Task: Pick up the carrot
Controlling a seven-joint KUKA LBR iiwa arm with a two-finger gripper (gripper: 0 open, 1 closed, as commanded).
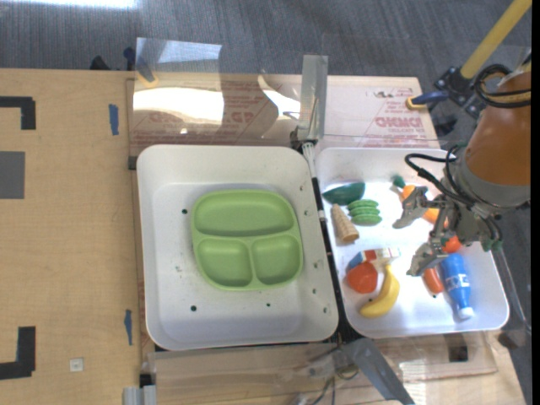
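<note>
Gripper [424,236] low in right bin [494,315], fingers spread wide, gripping nothing; carrot [411,192] just at 11 o'clock of it, so pre-grasp alignment likely.

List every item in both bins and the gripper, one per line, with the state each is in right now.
Green divided plate: flat in the left bin, nothing on it.
Banana: lying in the right bin.
Tomato: resting beside the banana.
Blue bottle: lying on its side.
Carrot: lying near the far wall, not held.
Gripper: low over the right bin, nothing visibly between its fingers.
</note>
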